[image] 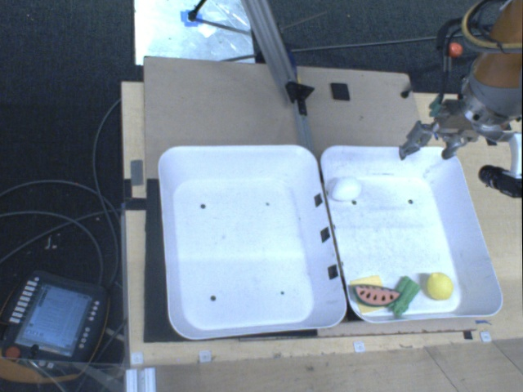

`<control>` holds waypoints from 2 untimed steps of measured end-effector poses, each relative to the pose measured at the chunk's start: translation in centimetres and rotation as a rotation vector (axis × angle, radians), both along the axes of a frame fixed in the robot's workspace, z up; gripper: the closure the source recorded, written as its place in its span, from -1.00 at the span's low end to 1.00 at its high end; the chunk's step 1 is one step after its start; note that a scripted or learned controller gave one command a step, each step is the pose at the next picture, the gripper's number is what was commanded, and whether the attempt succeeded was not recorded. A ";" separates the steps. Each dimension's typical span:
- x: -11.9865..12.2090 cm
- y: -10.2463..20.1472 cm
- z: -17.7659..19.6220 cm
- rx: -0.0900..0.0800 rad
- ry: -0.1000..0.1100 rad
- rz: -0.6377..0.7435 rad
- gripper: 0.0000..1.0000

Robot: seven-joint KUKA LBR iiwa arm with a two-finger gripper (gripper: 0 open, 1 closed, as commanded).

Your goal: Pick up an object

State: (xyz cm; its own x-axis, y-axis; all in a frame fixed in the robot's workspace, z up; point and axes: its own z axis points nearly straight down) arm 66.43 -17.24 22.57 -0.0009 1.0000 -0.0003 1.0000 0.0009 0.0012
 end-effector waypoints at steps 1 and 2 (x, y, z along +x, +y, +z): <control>0.0 0.0 1.1 0.000 -0.002 0.001 1.00; -5.2 -1.7 -9.9 0.002 0.009 -0.003 1.00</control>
